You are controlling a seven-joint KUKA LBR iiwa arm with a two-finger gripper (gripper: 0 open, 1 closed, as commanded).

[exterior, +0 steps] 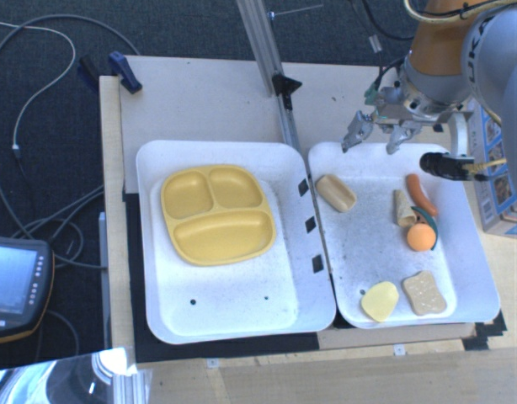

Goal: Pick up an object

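Tan oblong bread roll point(335, 193) lies at the right white bin's point(486, 276) far-left corner. Pincer point(375, 138) hovers spread, holding nothing, over that bin's far rim.

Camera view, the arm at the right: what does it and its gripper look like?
The arm has a smooth, rounded grey shell with a broad orange band above the wrist. Black cables loop around its upper part. Below the band sits a metallic silver wrist block, ending in a two-finger gripper with thin grey fingers.
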